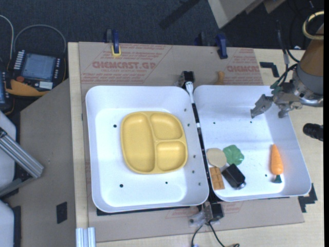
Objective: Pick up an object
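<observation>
Fingers of the gripper (271, 107) are spreading wide, pinching nothing, above the right bin's (241, 138) bare far end. Carrot (276, 160) is lying near that bin's right wall (awkwardly close), risking a finger striking the rim.

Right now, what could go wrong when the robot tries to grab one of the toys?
The green piece, tan disc, black block and waffle huddle together in the right bin, so the gripper might bump neighbours or grab two. They sit near the bin's wall, which could block it. The carrot lies alone but looks rounded, so it might slip.
</observation>
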Motion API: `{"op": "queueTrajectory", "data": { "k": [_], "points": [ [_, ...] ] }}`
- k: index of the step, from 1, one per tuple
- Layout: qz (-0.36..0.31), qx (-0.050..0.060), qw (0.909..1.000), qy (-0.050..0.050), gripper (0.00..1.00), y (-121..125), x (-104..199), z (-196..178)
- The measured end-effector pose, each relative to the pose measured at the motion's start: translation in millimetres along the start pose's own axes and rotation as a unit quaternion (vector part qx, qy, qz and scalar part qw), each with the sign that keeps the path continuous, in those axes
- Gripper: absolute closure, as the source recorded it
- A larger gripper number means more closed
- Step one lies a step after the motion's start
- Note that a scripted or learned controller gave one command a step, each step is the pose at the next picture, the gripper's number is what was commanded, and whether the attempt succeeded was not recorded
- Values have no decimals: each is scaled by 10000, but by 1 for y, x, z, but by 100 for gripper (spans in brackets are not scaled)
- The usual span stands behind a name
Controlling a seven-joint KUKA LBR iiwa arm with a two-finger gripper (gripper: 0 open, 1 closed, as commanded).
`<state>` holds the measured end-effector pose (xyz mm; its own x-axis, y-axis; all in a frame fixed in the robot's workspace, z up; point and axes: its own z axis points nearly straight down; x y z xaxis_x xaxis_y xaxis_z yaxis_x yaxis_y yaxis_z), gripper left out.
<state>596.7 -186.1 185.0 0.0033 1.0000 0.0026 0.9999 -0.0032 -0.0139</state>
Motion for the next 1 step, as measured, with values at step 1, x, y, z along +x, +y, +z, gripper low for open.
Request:
{"op": "queueTrajectory", "data": {
  "k": [1],
  "points": [
    [-18,-72,10000,-16,0,3,1,-8]
  ]
}}
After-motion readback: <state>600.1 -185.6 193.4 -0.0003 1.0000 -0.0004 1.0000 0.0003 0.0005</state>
